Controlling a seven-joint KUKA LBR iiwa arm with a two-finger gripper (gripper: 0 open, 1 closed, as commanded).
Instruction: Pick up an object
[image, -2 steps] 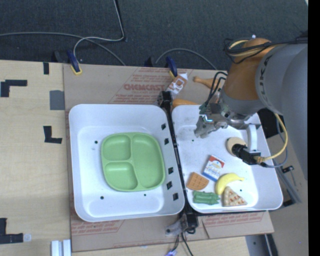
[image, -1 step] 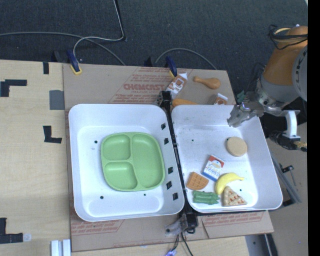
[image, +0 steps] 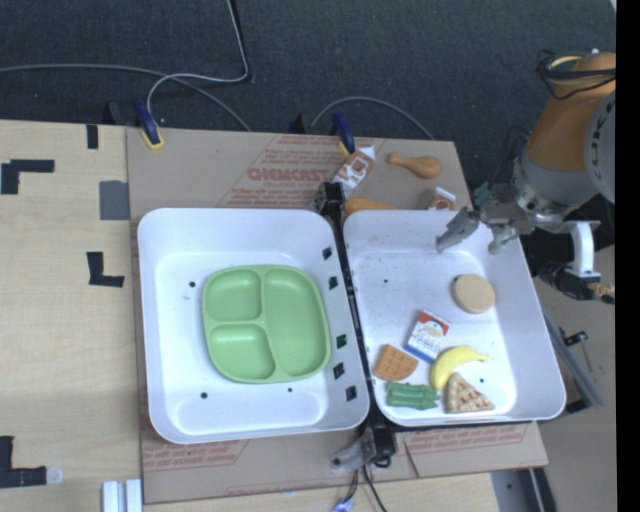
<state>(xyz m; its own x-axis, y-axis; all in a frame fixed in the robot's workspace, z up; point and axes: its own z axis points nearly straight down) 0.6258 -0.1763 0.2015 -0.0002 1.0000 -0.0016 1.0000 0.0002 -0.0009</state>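
The right bin (image: 385, 250) holds several toy foods along its near side. These are a round tan biscuit (image: 473, 293), a small white carton (image: 428, 335), a banana (image: 455, 362), a waffle piece (image: 394, 363), a green vegetable (image: 413, 397) and a pizza slice (image: 467, 395). My gripper (image: 474, 236) hovers over the bin's far right corner, above and beyond the biscuit. Its fingers are spread open with nothing between them.
The left bin (image: 165, 250) holds a green divided plate (image: 266, 323). Behind the bins, on the cardboard, lie a toy drumstick (image: 415, 163), a small packet (image: 352, 168) and an orange item (image: 365, 205). Cables run across the dark floor at the back.
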